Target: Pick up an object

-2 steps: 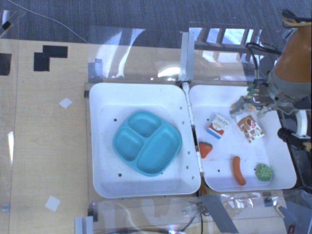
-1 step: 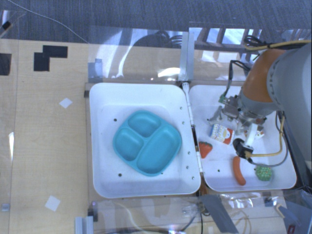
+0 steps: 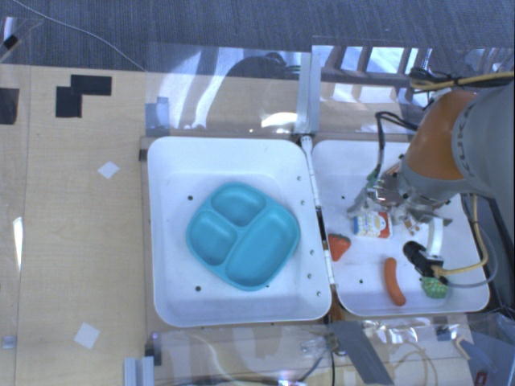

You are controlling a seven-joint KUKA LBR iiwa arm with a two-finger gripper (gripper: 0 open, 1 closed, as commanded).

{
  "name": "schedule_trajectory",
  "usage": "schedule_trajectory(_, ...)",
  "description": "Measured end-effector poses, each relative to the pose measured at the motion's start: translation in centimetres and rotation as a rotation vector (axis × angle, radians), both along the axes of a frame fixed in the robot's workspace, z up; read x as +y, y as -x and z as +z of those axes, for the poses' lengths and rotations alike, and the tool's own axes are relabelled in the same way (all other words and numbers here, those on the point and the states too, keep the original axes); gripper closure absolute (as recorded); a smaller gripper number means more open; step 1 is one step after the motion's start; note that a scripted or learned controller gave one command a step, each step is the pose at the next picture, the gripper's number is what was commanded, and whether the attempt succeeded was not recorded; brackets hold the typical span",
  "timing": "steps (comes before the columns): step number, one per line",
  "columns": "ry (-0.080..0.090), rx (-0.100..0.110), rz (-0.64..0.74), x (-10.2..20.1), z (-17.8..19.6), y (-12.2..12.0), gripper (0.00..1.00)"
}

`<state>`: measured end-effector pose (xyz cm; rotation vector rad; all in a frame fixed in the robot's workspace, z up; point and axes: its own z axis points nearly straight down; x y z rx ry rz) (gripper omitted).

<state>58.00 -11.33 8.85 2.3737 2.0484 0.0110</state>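
My gripper (image 3: 376,205) is low in the right bin (image 3: 459,302), just above a small white carton with blue and red print (image 3: 372,227). The carton lies partly under the gripper's tip, and whether they touch is unclear. A red strawberry-like piece (image 3: 340,248) lies by the bin's left wall. An orange sausage (image 3: 394,281) lies toward the front. A green piece (image 3: 434,288) sits at the front right.
The left bin (image 3: 173,296) holds a blue divided plate (image 3: 243,235). The grey arm with its orange band (image 3: 438,147) covers the right bin's far right part. A black cable end (image 3: 417,256) hangs near the green piece.
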Motion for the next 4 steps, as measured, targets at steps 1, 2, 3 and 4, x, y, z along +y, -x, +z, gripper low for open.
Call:
schedule_trajectory(1, 0.003, -0.003, 0.149, -0.1, 0.0, 1.1, 0.00)
schedule_trajectory(2, 0.004, -0.002, 0.332, -3.1, 0.0, 1.5, 0.00)
schedule_trajectory(3, 0.001, 0.001, 0.378, -4.6, 0.0, -0.6, 0.00)
schedule_trajectory(4, 0.007, -0.002, 0.508, -3.7, 0.0, 0.7, 0.00)
